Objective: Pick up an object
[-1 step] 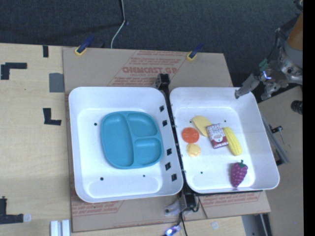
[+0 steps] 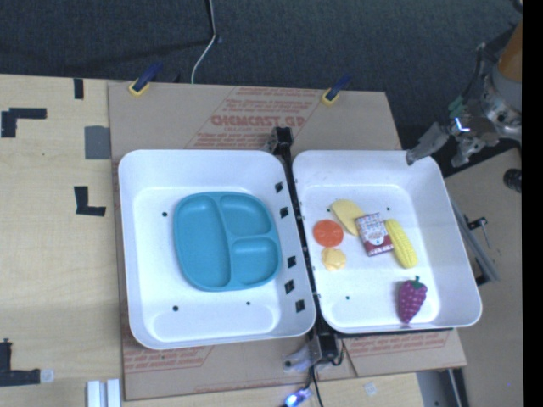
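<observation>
The right bin (image 2: 441, 195) holds several toy foods: a yellow banana-like piece (image 2: 346, 214), an orange round piece (image 2: 328, 232), a small yellow piece (image 2: 334, 259), a red and white carton (image 2: 372, 233), a yellow corn cob (image 2: 401, 243) and a purple grape bunch (image 2: 411, 298). My gripper (image 2: 441, 142) hangs at the far right, above the back right corner of that bin and outside its rim. Two dark fingers (image 2: 422, 149) point down-left with a gap between them and nothing in it.
The left bin (image 2: 140, 227) bears a blue divided plate (image 2: 227, 239). Both bins rest on a cardboard sheet (image 2: 246, 117) on the wooden bench. A black hinge strip (image 2: 291, 227) runs between the bins. A white cable (image 2: 204, 41) hangs at the back.
</observation>
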